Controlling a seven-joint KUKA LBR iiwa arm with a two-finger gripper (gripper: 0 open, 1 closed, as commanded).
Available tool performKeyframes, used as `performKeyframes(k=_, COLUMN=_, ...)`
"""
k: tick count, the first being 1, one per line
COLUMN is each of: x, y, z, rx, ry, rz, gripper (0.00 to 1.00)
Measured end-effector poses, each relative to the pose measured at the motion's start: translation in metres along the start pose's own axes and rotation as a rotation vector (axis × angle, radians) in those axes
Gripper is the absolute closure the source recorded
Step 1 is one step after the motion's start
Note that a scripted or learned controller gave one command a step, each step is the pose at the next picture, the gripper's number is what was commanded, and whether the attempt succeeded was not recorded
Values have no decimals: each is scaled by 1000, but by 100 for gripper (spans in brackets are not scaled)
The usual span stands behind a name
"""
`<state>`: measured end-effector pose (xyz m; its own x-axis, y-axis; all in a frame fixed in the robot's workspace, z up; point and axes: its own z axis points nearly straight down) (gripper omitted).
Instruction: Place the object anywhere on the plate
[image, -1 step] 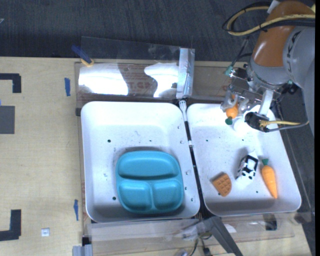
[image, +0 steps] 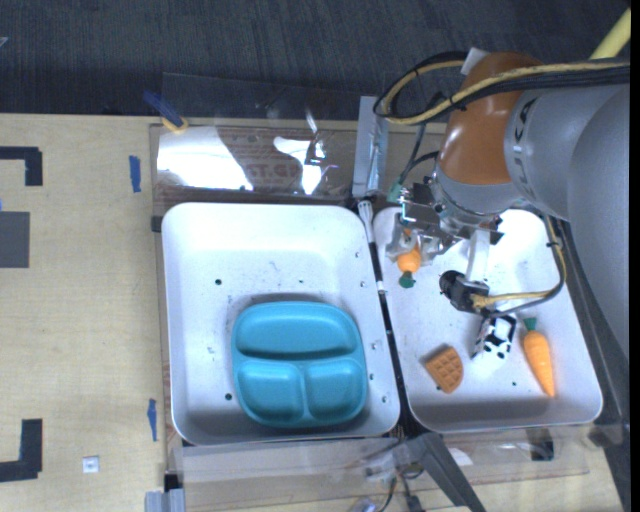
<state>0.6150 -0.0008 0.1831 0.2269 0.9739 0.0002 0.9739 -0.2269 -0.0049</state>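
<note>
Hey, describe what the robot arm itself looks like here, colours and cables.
The arm is smooth grey with a rounded orange band above the wrist. Black and yellow cables loop over it, and its gripper is small, metallic hardware.

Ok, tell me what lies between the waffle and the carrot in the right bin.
In the camera view, a black-and-white toy cow sits between the waffle and the carrot.

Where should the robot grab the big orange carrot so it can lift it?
Probably across the middle of the carrot, coming straight down from above. It lies flat in the right bin, long and thin, green top pointing away, so fingers closing across its narrow width should hold best.
</note>
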Motion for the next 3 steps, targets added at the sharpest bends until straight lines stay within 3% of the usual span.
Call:
performKeyframes(k=1, x=47, y=-56, z=-16, rx=-2, ry=0, rz=-276, gripper=100)
performKeyframes(k=2, x=106, y=-111, z=23, rx=0, ry=-1, rz=-320, gripper=100)
performKeyframes(k=3, x=105, y=-110, z=22, rx=-2, ry=-1, rz=-317, gripper=0)
